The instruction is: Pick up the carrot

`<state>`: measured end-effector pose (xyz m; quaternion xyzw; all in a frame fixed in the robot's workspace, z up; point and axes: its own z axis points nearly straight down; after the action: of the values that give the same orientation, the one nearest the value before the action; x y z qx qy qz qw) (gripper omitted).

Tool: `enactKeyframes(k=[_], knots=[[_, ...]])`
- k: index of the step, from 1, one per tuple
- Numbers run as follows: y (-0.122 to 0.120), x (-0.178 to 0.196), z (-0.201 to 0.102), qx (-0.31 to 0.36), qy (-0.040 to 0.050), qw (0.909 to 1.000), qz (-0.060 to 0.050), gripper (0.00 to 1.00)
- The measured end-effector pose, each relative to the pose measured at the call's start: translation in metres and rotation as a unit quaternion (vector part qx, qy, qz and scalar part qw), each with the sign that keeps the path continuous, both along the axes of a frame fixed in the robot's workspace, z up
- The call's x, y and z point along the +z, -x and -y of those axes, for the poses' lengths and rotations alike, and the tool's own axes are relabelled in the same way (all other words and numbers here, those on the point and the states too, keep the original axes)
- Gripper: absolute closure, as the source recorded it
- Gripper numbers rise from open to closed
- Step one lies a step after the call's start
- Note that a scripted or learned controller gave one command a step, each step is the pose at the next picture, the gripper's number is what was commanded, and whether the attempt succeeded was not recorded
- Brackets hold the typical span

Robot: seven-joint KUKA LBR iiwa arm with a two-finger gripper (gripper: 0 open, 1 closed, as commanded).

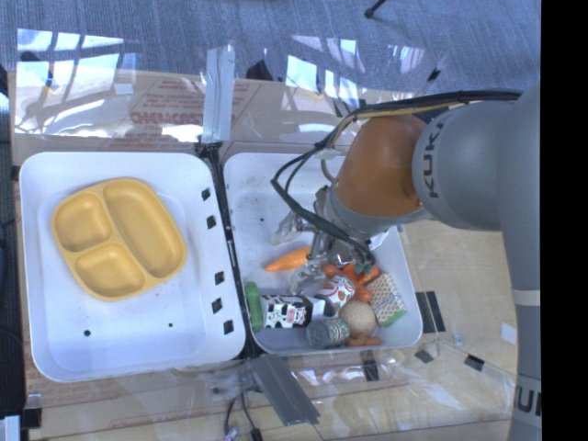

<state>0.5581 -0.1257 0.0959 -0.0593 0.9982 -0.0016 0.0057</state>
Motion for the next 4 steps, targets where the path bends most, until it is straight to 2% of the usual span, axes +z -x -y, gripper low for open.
enactKeyframes(k=[1,2,3,4], knots=[[0.040,-0.004,0.013,-0.157,-0.0025,0.9876,-0.007,0.00],[0.037,0.006,0.010,-0.152,-0.0031,0.9884,-0.005,1.00],[0.035,0.017,0.008,-0.147,-0.0031,0.9891,-0.003,1.00],[0.048,0.021,0.006,-0.253,-0.0034,0.9674,-0.004,1.00]])
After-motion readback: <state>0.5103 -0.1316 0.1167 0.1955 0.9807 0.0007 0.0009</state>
